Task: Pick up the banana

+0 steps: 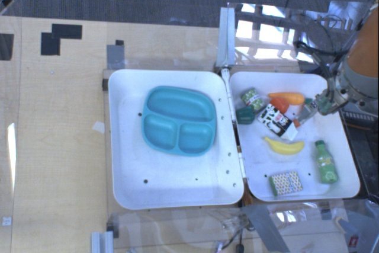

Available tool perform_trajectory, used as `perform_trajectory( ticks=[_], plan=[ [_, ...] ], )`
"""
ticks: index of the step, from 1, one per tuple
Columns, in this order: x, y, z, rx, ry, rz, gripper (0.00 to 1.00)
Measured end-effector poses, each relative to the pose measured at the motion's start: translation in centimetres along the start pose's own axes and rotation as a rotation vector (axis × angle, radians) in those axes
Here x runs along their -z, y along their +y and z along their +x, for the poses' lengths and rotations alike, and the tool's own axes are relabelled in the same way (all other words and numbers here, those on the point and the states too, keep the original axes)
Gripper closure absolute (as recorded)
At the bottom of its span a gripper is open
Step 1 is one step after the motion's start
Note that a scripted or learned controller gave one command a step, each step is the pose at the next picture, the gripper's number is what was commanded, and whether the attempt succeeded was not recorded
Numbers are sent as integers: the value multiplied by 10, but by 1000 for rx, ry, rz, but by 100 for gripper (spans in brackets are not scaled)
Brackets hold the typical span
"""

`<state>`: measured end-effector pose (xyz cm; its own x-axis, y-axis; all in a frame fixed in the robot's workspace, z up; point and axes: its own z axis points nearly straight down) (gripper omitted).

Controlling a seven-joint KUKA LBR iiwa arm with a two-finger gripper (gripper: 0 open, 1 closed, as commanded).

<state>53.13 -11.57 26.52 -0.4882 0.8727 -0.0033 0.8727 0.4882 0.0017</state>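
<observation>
We see the banana (284, 146) lying flat near the middle of the right bin (349, 183), w/ bare bin floor on its near side. Just behind it sits a black-and-white carton (273, 119), w/ a carrot (286, 98), a small green can (251, 98) and a dark green item (244, 115) further back. A green bottle (325, 162) lies to its right, a patterned sponge (286, 183) in front. The gripper (312, 108) hovers above the bin's back right, apart from the banana; the fingers hold nothing, gap can't be judged. The left bin (127, 145) holds a blue divided plate (179, 119).
</observation>
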Motion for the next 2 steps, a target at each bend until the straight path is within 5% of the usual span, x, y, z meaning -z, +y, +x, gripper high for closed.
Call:
perform_trajectory(
  ticks=[1, 2],
  plan=[
    [-1, 9, -40, 206, -1, -1, 100],
    [-1, 9, -40, 207, -1, -1, 0]
  ],
)
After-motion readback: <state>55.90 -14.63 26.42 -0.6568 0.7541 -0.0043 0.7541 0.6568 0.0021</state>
